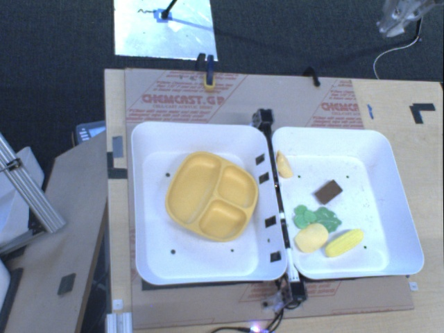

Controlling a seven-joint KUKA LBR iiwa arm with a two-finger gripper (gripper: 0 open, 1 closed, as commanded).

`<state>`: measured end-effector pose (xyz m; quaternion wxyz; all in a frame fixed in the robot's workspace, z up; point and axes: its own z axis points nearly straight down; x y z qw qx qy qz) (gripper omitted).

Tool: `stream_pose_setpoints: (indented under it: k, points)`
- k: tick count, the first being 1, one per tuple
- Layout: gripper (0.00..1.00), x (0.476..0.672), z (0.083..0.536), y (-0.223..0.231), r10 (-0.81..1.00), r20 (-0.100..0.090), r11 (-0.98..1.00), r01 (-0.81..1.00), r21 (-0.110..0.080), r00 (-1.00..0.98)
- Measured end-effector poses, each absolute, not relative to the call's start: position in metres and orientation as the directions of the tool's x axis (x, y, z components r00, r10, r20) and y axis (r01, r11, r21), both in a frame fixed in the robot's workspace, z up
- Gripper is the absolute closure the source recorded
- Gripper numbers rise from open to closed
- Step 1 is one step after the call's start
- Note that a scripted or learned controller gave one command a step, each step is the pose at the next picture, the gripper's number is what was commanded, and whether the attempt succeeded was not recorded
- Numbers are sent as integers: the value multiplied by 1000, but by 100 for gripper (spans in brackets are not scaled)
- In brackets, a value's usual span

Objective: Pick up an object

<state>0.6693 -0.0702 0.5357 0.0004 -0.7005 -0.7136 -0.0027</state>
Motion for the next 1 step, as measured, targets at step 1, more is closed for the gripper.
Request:
stream_pose_setpoints:
  k: [1]
  points:
    - [100,668,524,-152,1000,-3,-5,1000,2,5]
